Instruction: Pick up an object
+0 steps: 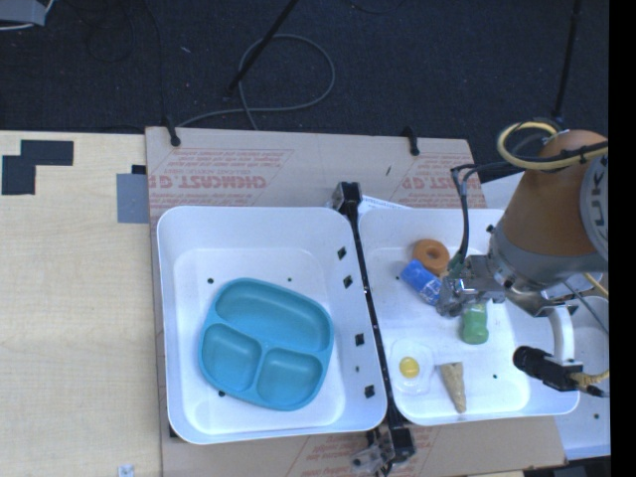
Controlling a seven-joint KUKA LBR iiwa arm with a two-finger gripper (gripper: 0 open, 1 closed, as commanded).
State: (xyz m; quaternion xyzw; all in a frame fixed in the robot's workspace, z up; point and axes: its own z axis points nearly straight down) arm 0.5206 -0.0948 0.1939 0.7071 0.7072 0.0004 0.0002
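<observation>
In the right bin (517, 397) lie a brown ring-shaped donut (431, 255), a blue crumpled packet (421, 281), a green cylinder (474, 324), a fried-egg toy (408, 368) and a tan cone (454, 385). My gripper (455, 297) hangs low over the middle of this bin, between the blue packet and the green cylinder. It sits right beside both. I see nothing between its fingers.
The left bin (189, 246) holds a blue three-compartment plate (266, 343). A black divider (363, 306) runs between the two bins. The arm's orange band (553, 202) and grey wrist cover the right bin's far right part.
</observation>
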